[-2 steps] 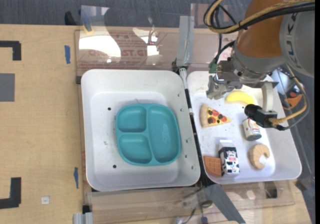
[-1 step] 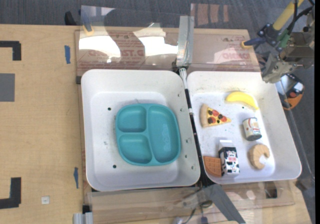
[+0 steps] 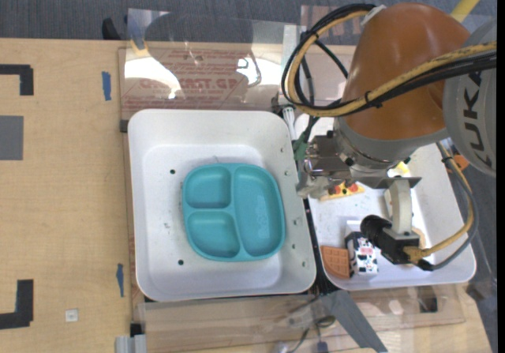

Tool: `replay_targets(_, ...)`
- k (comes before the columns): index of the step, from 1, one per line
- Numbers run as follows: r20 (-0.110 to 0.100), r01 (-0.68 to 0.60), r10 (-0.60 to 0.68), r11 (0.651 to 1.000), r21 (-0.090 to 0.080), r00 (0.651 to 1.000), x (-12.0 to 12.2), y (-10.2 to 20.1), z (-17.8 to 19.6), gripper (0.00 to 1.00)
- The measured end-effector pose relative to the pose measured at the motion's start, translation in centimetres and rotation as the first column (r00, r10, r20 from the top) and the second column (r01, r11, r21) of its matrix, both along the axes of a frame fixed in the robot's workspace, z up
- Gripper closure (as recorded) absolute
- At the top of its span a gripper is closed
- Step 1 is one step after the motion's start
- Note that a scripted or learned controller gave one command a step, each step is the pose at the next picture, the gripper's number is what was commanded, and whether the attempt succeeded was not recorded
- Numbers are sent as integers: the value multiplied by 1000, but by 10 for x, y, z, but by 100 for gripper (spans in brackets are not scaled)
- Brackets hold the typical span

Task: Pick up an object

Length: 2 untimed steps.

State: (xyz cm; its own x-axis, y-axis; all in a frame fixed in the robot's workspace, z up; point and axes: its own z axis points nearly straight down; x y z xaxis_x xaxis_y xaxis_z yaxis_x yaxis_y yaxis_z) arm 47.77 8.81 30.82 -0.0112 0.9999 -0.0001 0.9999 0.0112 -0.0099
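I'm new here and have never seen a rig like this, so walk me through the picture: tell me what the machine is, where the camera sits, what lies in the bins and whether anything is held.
The big grey and orange shape is a robot arm, reaching in from the right. One fixed camera looks down on the bench at a slant.

Two shallow white bins sit side by side. The left bin holds a teal divided plate, lying flat near its middle. The arm hangs over the right bin. Near that bin's front left corner lie an orange waffle-like piece and, right beside it, a small black-and-white item, too small to identify.

The gripper sits under the orange band, near the wall between the bins. The arm hides most of it, so I cannot tell whether it holds anything.
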Motion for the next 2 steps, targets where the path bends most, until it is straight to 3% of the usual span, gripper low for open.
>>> replay_targets(1, 3, 17, -17, 1000, -3, 1000, 1, -79, -62, 100)
replay_targets(2, 8, 11, -11, 1000, 0, 1000, 2, -76, -60, 0)
